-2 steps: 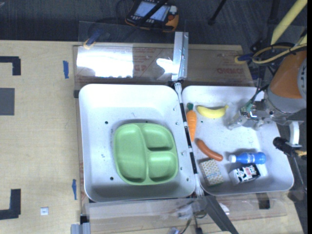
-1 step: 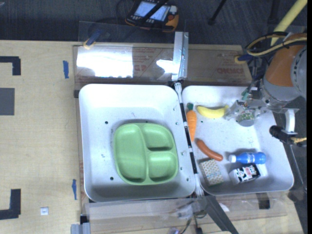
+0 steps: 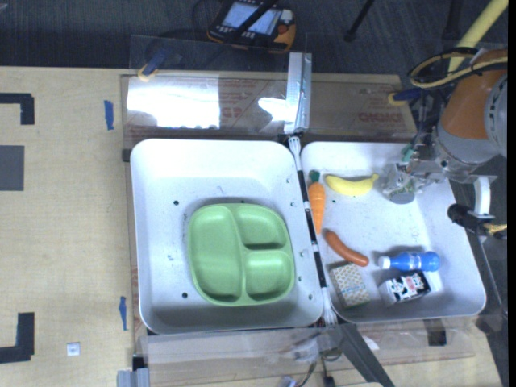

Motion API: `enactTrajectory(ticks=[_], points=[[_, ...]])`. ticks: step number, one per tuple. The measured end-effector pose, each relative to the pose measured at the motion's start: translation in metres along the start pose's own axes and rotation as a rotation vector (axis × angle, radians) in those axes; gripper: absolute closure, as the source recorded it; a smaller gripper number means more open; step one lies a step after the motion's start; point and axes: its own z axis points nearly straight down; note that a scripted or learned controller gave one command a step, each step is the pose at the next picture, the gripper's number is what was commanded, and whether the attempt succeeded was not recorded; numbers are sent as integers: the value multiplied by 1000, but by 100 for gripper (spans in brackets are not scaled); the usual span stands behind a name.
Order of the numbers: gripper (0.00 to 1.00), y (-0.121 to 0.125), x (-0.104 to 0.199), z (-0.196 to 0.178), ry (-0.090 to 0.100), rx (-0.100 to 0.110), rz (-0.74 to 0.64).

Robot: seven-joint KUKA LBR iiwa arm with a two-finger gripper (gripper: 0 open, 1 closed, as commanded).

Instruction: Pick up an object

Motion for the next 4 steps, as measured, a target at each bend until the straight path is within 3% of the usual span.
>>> enactTrajectory(ticks=[1,2,3,4], points=[[100,-41,-16,-34,4,6,21],[100,26,-2,14,1,14,-105],[100,33,-28,-65,1,0,-239],[100,-16,-10,10,3,2,-135]])
